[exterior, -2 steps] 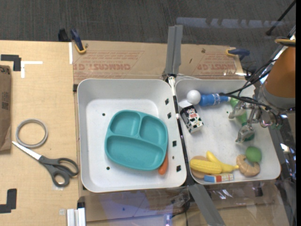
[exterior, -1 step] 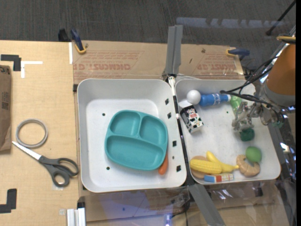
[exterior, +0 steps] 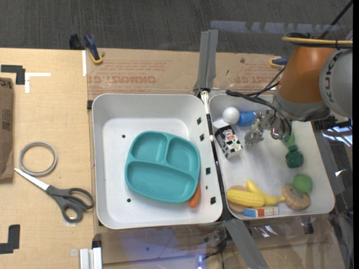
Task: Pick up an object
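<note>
My gripper (exterior: 261,129) hangs over the back of the right bin (exterior: 255,170), its metal fingers pointing down beside a white ball (exterior: 230,115) and a blue piece (exterior: 246,117). A black-and-white box (exterior: 228,141) lies just to its left. Dark green pieces (exterior: 293,153) lie to its right. Along the front of that bin lie a green ball (exterior: 302,182), a tan piece (exterior: 295,197), a banana (exterior: 261,193), a corn cob (exterior: 243,198) and a small red, white and blue box (exterior: 261,212). Nothing shows between the fingers.
The left bin (exterior: 112,150) holds a teal divided plate (exterior: 163,166) with an orange carrot (exterior: 194,196) at its front right edge. On the bench to the left lie scissors (exterior: 59,195) and a tape roll (exterior: 37,157).
</note>
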`<state>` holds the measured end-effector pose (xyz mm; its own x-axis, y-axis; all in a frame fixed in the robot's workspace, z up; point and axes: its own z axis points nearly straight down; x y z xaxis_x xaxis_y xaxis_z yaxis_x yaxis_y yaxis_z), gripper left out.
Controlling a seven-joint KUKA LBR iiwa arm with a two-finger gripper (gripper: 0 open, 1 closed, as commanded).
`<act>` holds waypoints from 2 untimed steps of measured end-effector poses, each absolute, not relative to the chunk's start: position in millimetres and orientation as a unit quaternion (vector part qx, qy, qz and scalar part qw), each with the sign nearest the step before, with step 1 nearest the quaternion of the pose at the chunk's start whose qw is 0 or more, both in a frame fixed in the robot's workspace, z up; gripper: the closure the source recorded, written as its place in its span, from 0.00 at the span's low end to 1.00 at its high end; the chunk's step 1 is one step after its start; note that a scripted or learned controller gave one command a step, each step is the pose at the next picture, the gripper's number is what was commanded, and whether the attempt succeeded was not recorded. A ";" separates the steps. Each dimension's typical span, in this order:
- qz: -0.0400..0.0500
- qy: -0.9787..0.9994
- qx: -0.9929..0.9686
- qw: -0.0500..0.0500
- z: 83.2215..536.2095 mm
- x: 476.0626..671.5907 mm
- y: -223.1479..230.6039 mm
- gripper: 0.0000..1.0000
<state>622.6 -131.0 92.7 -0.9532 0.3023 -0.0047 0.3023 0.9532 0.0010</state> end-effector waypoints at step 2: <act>0.000 0.982 -0.188 0.001 202.7 513.3 -167.4 1.00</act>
